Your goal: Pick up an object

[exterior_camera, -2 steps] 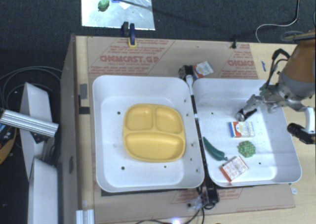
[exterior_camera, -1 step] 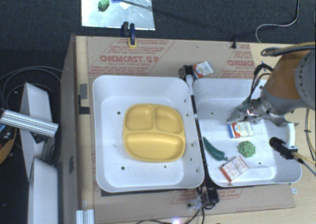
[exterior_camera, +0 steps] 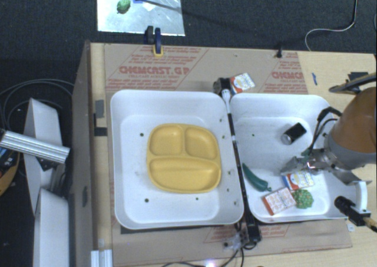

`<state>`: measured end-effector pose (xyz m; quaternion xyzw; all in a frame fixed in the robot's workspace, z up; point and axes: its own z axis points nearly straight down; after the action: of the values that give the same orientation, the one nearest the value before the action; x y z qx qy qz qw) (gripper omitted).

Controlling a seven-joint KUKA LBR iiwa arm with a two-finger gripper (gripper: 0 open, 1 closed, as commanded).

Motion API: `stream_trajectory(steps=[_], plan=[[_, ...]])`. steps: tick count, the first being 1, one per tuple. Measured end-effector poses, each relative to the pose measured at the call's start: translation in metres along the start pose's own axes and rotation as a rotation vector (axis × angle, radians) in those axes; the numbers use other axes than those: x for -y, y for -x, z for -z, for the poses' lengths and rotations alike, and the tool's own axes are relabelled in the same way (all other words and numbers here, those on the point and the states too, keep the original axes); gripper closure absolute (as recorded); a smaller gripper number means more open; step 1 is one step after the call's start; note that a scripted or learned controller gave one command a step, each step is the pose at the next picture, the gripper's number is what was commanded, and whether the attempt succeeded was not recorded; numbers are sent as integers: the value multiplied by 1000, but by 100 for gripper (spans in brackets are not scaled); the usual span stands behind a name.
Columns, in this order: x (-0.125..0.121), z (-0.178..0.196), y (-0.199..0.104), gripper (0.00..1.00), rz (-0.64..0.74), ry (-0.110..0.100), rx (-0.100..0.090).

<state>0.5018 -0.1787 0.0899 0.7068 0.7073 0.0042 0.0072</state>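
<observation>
The right bin (exterior_camera: 265, 112) holds several small things. A dark cylinder with a grey end (exterior_camera: 293, 132) lies near its middle. A green curved piece (exterior_camera: 255, 177) rests by the left wall. At the front lie a red and white packet (exterior_camera: 278, 201) and a green knobbly ball (exterior_camera: 304, 198). Another small red and white packet (exterior_camera: 300, 180) is partly covered by my gripper (exterior_camera: 297, 167), which hangs low over the bin's right front, just above that packet. The arm's orange band (exterior_camera: 356, 124) is at the right edge.
A yellow divided plate (exterior_camera: 182, 158) sits in the middle of the left bin (exterior_camera: 126, 142). A small red and white carton (exterior_camera: 241, 82) lies on the cardboard behind the bins. A blue and yellow clamp (exterior_camera: 156, 40) stands at the bench's back edge.
</observation>
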Motion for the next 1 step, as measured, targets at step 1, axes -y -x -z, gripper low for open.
stream_trajectory(steps=[1], plan=[[-64, -6, -22, 0, 3, -13, -4]])
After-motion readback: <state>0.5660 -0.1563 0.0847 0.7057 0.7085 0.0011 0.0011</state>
